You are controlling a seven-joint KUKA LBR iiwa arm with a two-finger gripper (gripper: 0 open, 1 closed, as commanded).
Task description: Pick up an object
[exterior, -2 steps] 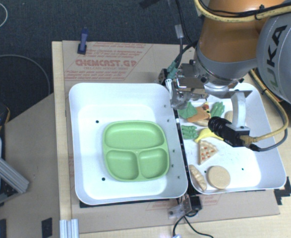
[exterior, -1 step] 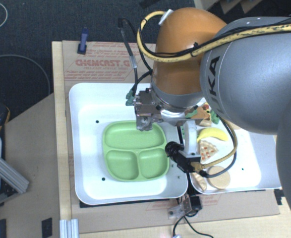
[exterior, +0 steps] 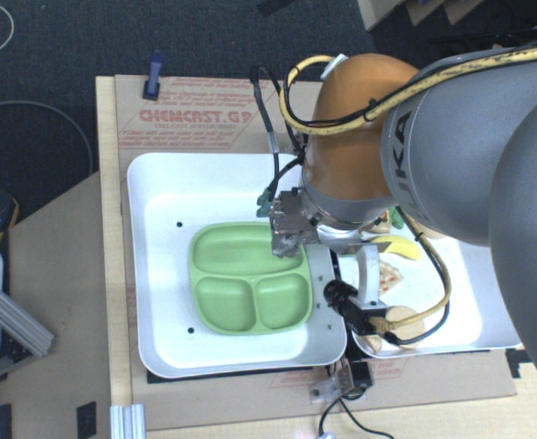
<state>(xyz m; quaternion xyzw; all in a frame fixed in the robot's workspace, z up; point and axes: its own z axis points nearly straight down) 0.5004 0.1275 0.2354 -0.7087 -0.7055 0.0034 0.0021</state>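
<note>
A light green divided plate [exterior: 248, 278] with three compartments lies in the left white bin [exterior: 158, 263]. The gripper [exterior: 286, 236] hangs at the plate's upper right rim, below the orange band of the arm. Its dark metal body covers the rim there, and I cannot make out its fingertips. In the right bin [exterior: 460, 309], mostly hidden under the arm, lie a yellow piece [exterior: 401, 248] and a tan object [exterior: 401, 316].
The big grey arm covers most of the right bin. Cables loop around the wrist and down over the divider between the bins. A brown cardboard sheet lies under the bins, with a blue clip [exterior: 153, 76] at its far left corner.
</note>
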